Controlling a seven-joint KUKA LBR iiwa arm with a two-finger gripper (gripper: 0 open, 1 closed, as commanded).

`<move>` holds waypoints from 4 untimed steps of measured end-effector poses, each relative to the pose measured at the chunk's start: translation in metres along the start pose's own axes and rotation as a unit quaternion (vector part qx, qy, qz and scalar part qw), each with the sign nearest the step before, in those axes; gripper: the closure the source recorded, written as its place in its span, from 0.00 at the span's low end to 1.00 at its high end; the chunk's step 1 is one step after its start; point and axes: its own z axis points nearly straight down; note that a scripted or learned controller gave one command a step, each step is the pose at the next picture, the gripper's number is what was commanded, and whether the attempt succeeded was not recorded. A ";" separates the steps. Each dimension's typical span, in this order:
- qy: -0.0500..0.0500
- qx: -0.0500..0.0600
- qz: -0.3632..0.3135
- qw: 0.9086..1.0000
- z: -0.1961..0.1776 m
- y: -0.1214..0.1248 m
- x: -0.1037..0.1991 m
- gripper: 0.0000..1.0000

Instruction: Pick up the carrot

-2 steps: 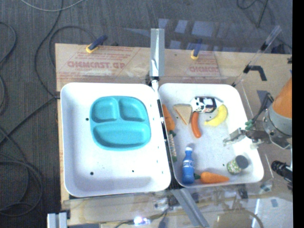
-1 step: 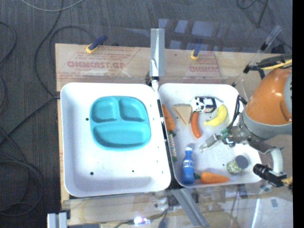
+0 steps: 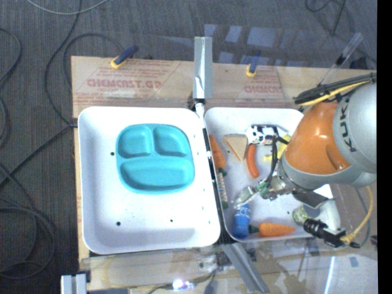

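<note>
Low over the right bin (image 3: pixel 214 122), the claw (image 3: pixel 248 195) hangs at the end of the grey arm (image 3: pixel 331 146), whose orange band fills much of that bin's right half. Whether the claw is released or clenched, I cannot tell; it is small and partly lost against the clutter beneath it, and nothing can be made out between its tips.

One carrot (image 3: pixel 275 229) lies flat along the near wall of the right bin, its thick end just beside a blue bottle-like object (image 3: pixel 242 220) in the bin's near left corner. It sits near the claw but apart from it, toward the near side. A second orange carrot-like piece (image 3: pixel 217 154) rests against the bin's left wall, farther back. Between them and the arm lie a tan wedge (image 3: pixel 236 144) and an orange-red sausage shape (image 3: pixel 252 161), with a small black-and-white item (image 3: pixel 264 131) near the far wall.

On the same surface, the left bin (image 3: pixel 92 225) holds a turquoise divided tray (image 3: pixel 156 158), sitting flat toward its far half.
</note>
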 end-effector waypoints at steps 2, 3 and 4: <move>-0.001 -0.001 -0.438 0.899 -0.014 0.000 -0.005 0.00; -0.002 -0.001 -0.509 0.861 -0.027 -0.016 -0.056 0.00; -0.002 -0.004 -0.509 0.861 -0.036 -0.014 -0.055 1.00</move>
